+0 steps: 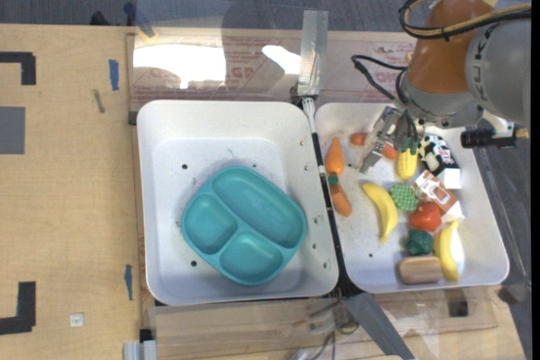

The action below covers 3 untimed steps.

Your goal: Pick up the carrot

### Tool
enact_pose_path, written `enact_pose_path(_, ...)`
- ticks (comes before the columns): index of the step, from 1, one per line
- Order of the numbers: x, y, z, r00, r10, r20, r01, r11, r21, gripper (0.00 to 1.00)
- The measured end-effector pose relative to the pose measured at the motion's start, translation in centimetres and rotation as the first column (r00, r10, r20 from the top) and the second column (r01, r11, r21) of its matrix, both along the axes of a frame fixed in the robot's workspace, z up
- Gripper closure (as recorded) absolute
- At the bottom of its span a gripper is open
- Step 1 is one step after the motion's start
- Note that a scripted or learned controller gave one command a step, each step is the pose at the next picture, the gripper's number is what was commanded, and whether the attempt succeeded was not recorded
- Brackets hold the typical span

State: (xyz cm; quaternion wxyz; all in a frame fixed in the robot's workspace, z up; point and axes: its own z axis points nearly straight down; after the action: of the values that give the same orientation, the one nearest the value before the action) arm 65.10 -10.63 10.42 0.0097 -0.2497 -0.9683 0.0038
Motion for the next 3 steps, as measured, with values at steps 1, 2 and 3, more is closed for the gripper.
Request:
enact_pose_path(1, 0.1, 6.5, 8.5, 0.989, -0.144, 0.034, 0.144, 0.990, 0.005, 1.00)
enact_pose_path(2, -2.5, 13.6, 8.1, 0.996, -0.082, 0.021, 0.082, 0.997, 0.005, 1.00)
enact_pose_path(3, -4.1, 12.6, 8.1, 0.895, -0.446, 0.020, 0.446, 0.895, 0.002, 1.00)
